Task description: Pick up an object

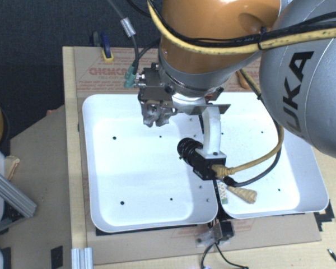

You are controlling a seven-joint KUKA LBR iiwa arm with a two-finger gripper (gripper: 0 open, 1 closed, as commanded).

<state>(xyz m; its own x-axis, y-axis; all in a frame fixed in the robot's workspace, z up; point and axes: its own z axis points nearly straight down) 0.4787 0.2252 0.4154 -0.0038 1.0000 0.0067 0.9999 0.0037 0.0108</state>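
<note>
Grey KUKA arm with orange band point(221, 24) fills the upper right, reaching in over the two shallow white plastic bins. Large black letters on the grey link read "UKA", the first letter cut off by the curve of the casing.

Two-finger metal gripper point(155, 116) hangs over the back part of the left white bin point(129, 195), near its far rim. The fingers are small and seen from above; cannot tell how far apart they stand, nor anything between them.

Right white bin point(291, 189) holds one small tan, cone-shaped object with a ribbed surface point(243, 194), lying near the front left corner, close to the wall shared by the bins. A small piece with green-and-white marking point(222, 190) lies just beside it, partly under a cable.

Yellow-sheathed cable point(257, 161) loops from the arm to a black cylindrical fitting point(197, 160) on a white bracket above the divide.

Brown cardboard sheet point(101, 69) under the bins bears red print, partly readable as "CHEMC...".
</note>
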